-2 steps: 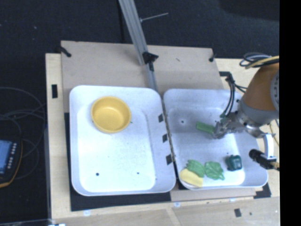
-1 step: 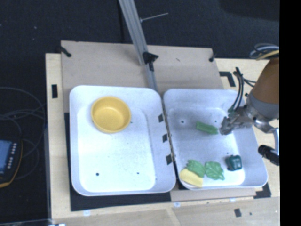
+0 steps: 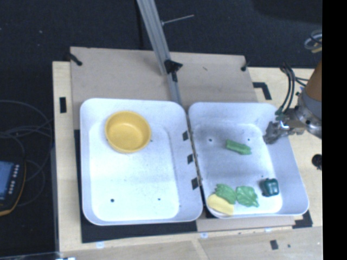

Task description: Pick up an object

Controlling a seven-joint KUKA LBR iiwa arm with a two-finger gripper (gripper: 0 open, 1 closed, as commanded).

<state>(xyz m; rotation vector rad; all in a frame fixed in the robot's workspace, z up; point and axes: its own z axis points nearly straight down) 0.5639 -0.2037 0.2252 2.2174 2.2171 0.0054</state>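
Just above the far right rim of the right bin (image 3: 286,161), poised over the white wall: gripper (image 3: 274,130), empty as far as can be seen, wide or narrow impossible to tell at this angle. Nothing visibly held.

Nearest to it, a little toward the view's left and slightly lower in the picture: small green vegetable piece (image 3: 238,147), lying flat and alone on the bin floor, apart from everything else. Judged the easiest candidate for the pick, with open floor all around it.

Further below the gripper, near the bin's front corner: dark green block (image 3: 269,187), close to the wall, likely awkward to approach from that side. Beside that, further to the view's left, two leafy green pieces (image 3: 247,195) touching or nearly so, and a pale yellow piece (image 3: 219,205) tucked against the front rim. Crowded together, so harder to take singly.

Well away across the divide, in the left bin (image 3: 135,183): yellow bowl (image 3: 128,131), upright, alone near the back.

Beyond both bins: slanted grey metal pole (image 3: 157,31) clamped at the bench's back edge.

No brand, label or legible writing anywhere on the objects or bench.
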